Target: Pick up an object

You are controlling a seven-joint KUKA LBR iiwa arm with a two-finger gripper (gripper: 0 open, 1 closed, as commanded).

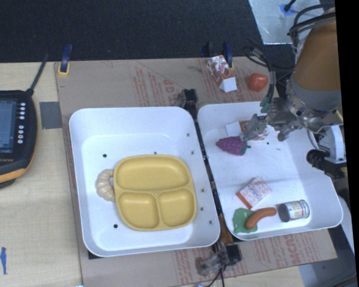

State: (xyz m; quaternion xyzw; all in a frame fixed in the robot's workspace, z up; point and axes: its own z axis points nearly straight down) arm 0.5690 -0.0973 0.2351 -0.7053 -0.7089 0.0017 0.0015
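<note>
My gripper [251, 131] hangs over the back of the right bin [318, 178], at the end of the grey arm with the orange band [318, 57]. A purple bunch of grapes [230, 145] lies just left of it and slightly nearer. A small white block [233, 129] sits right beside the gripper's tip. Something red and white shows under the gripper, but I cannot make out what it is. Nearer the front lie a red-and-white packet [253, 193], a sausage [262, 216] on a green piece [240, 219], and a small jar [294, 210] on its side.
The left bin [92, 134] holds a yellow divided plate [153, 191] with a beige lump [105, 184] at its left edge. Behind the bins on the cardboard stand a small carton [219, 67], a white cube [228, 84] and a red tomato [258, 81]. A control pendant [2, 135] lies far left.
</note>
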